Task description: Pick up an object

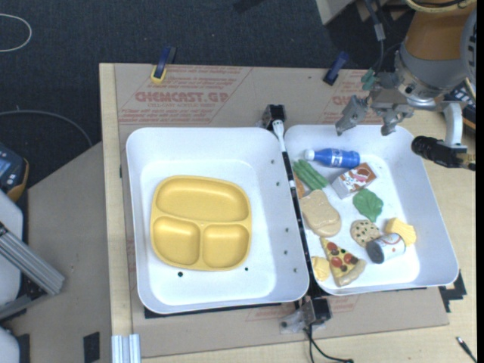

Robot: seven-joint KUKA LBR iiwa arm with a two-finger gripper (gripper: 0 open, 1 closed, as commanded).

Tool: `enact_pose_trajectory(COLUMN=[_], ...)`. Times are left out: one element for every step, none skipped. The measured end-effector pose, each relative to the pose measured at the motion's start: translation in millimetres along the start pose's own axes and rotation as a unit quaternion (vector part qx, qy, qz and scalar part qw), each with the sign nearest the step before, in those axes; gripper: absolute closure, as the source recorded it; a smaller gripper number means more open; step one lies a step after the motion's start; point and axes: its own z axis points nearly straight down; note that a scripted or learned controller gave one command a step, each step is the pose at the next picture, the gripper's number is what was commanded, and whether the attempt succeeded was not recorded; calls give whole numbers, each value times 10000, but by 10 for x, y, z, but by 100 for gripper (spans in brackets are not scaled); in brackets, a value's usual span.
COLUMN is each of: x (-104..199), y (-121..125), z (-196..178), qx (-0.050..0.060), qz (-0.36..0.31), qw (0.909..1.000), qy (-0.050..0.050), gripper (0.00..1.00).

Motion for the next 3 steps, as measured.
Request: enact_pose_trajectory(x=[0, 75, 23], y=[20, 38, -55], z=[-68, 543, 1086], qx=[-60, -25, -23], qz=[-9, -13, -4], qw=[10000, 10000, 10000], qy=[-8, -4, -3], gripper=[0, 0, 0])
